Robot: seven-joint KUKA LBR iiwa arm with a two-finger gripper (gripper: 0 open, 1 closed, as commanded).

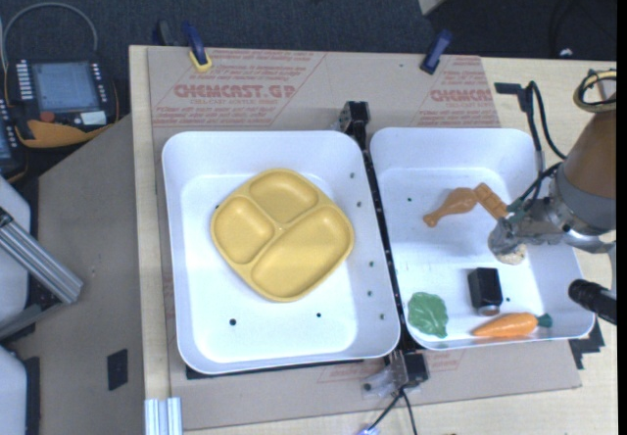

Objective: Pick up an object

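The right bin (446,144) holds a tan bent piece (464,205) near its middle, a small black block (484,288), a green leafy piece (428,313) and an orange carrot (506,326) along the front edge. My gripper (509,240) hangs low at the right side of this bin, just right of the tan piece's end and above the black block. Nothing shows between its fingers. The left bin (186,257) carries a yellow divided plate (282,233).
The arm's grey and orange body (588,178) covers the right bin's right rim, with cables beside it. A black clamp (355,116) sits between the bins at the back. Cardboard (294,80) lies under both bins.
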